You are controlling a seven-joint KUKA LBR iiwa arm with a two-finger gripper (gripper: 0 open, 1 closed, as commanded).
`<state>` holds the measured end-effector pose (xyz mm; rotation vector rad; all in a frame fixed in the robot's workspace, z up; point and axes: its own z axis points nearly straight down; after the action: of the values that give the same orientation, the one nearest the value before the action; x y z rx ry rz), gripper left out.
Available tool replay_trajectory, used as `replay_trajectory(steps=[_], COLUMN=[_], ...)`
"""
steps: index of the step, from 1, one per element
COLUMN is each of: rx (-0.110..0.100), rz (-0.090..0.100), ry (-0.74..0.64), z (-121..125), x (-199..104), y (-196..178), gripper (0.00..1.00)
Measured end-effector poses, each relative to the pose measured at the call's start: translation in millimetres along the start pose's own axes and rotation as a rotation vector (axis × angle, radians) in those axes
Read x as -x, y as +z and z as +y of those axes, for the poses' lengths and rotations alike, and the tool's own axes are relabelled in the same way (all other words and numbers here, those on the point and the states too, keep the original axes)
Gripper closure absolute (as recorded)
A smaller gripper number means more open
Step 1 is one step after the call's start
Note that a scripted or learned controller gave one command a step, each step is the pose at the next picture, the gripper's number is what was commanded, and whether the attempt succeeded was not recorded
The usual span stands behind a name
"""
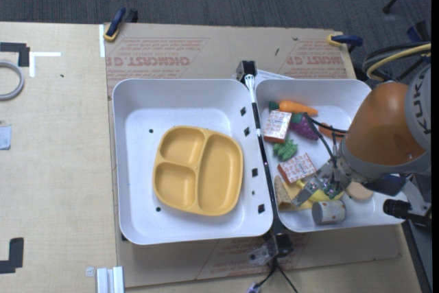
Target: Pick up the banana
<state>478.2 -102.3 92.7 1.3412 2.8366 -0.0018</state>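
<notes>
Item: banana (310, 197). A yellow piece, taken to be the banana, is seen low in the right bin (363, 221), directly at the gripper (322, 187), partly covered by the gripper's dark hardware. Whether it lies between the fingers or merely under them cannot be told.

Item: gripper. It is lowered into the right bin, beneath the orange band (384, 123) of the arm. Whether the fingers are apart or together cannot be told; they are too small and too cluttered to be read.

Items near the fingers: a red-and-white carton (297, 167) lies just up and to the left of them, touching or nearly touching. A grey can (328, 212) lies just below them. A brown slice (281, 194) is set to their left, against the bin wall. A round tan piece (359, 191) lies just to their right.

Items farther from the fingers: a second red-and-white carton (276, 125), a green piece (285, 149), a purple piece (302, 127) and a carrot (298, 107) are ranged well above them. A yellow divided plate (199, 170) is held in the left bin (130, 147), well apart to their left.

Progress: the approach is judged done, the gripper being down at the banana. No lift is evident; the banana rests at bin level. A confirmed grip and the raising are judged to be left.
</notes>
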Motion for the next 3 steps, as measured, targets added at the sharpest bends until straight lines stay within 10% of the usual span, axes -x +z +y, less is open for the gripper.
replay_trajectory(steps=[2, 3], rx=[0.000, -0.001], rz=[0.000, 0.003], ry=[0.000, 0.687], z=[0.0, 2.1], x=[0.0, -3.3], y=[0.0, 0.5], gripper=[0.00, 0.00])
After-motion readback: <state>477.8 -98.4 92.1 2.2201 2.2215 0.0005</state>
